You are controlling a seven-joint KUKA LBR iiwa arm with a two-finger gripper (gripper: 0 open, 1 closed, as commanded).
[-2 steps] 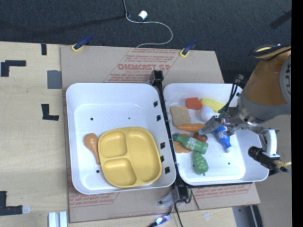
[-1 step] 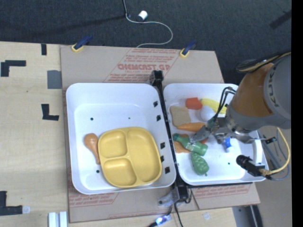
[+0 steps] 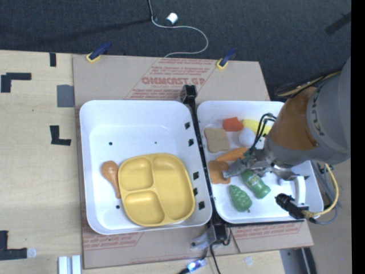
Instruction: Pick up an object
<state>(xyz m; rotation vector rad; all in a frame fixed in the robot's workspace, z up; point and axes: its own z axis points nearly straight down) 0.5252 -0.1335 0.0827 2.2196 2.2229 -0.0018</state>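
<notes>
My claw (image 3: 231, 172) hangs low in the crowded right bin (image 3: 296, 213), near its left wall; I cannot tell its state. The left bin (image 3: 137, 116) has open floor behind the yellow plate (image 3: 157, 188).

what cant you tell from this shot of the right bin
- Gripper: too small and dark in the camera view to tell open or shut.
- Yellow item: partly hidden by the arm.
- Orange piece: the metal fingers cross it; contact unclear.
- Right bin: far side covered by the arm.

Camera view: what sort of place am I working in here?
Probably a robot lab test bench: two white bins on taped-down cardboard, toy food such as a green pepper, and a yellow divided plate.
</notes>
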